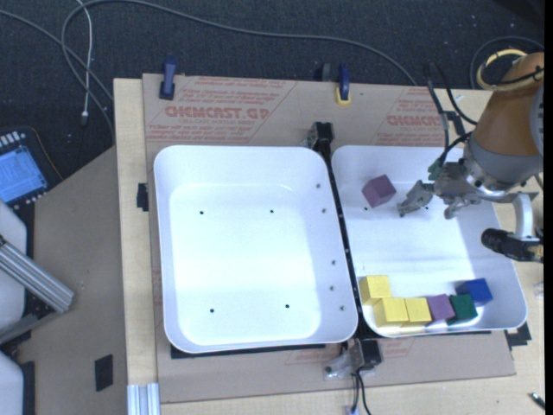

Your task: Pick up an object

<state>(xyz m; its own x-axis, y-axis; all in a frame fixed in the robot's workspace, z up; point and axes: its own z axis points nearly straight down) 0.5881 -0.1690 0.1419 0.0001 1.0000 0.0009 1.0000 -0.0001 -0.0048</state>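
A small mauve cube [378,189] lies alone in the far part of the right-hand shallow white plastic bin [413,247], sitting on the bin floor and free of any grip. At its three o'clock, just beside it and not touching, the grey two-finger gripper [433,201] hangs above the bin, its fingers spread apart and grasping nothing. The grey arm with its orange band [510,115] reaches in from three o'clock.

Nothing lies between the cube and the fingers. Well apart from the cube, toward six o'clock, a row of small blocks is packed along the bin's near rim: a yellow cube [375,288], two more yellow cubes [405,310] touching it, then a purple cube [440,305], a green cube [463,307] and a blue cube [477,291] at the row's three o'clock end.

At the mauve cube's nine o'clock, across the two touching rims, sits the left-hand shallow white plastic bin [251,253]. Both bins rest on a brown cardboard sheet with red lettering [220,106] that covers the surface, held at twelve o'clock by two blue clamps [168,78]. White cables [82,33] trail over the dark floor at ten o'clock.
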